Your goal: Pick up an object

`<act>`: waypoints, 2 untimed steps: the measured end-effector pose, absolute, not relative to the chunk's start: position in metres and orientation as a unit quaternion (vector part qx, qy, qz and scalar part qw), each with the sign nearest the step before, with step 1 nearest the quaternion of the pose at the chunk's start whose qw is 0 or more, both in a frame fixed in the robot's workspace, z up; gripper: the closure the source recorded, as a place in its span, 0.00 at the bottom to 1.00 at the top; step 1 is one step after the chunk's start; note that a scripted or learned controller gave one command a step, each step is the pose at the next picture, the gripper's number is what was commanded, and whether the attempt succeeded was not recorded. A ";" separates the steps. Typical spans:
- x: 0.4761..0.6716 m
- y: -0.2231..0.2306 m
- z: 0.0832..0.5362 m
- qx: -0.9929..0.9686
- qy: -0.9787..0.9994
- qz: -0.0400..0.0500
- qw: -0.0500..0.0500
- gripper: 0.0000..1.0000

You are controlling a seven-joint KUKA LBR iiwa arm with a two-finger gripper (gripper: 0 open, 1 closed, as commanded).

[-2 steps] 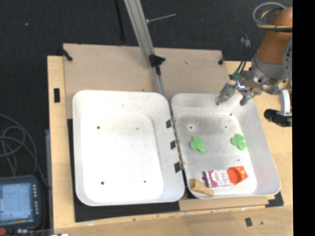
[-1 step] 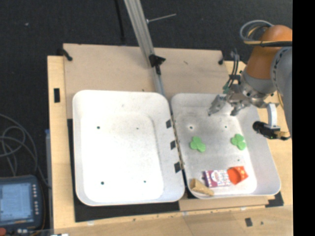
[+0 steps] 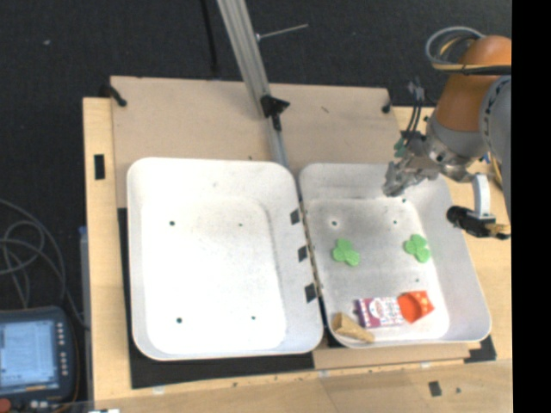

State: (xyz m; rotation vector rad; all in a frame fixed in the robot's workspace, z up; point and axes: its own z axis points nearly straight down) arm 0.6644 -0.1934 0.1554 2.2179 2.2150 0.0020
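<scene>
In the right bin (image 3: pixel 448 317) lie two green clover-shaped pieces, one (image 3: pixel 345 252) near the middle and one (image 3: pixel 417 248) to its right. Along the front wall sit a purple and white carton (image 3: pixel 379 311), an orange-red piece (image 3: pixel 415 305) beside it, and a tan piece (image 3: pixel 349 325) at the front left corner. My gripper (image 3: pixel 398 181) hangs over the back of the right bin, well behind all these things. Nothing shows between its fingers.
The left bin (image 3: pixel 215 256) stands beside the right one, joined by dark clips along the shared edge. A slanted metal pole (image 3: pixel 250 58) rises behind the bins. A screen (image 3: pixel 30 351) sits at the lower left, off the bench.
</scene>
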 end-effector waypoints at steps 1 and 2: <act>0.669 -0.199 0.220 0.707 0.707 0.002 0.004 1.00; 0.670 -0.199 0.231 0.706 0.708 0.001 0.002 1.00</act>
